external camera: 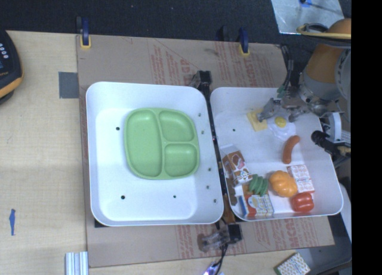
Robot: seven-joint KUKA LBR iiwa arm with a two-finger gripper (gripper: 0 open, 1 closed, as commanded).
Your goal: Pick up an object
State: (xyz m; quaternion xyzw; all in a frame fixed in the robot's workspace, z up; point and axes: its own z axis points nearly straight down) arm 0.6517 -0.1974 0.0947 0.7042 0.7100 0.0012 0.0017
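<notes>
At the right bin's far end, my gripper blurs over a yellow block; I cannot tell its grip, arm cut off at right

**Even overhead light, soft focus**

Diffuse light from above falls evenly on the table. The left bin glares near white, with faint shading along its inner walls. The picture is coarse and slightly blurred, and small labels are unreadable.
</notes>
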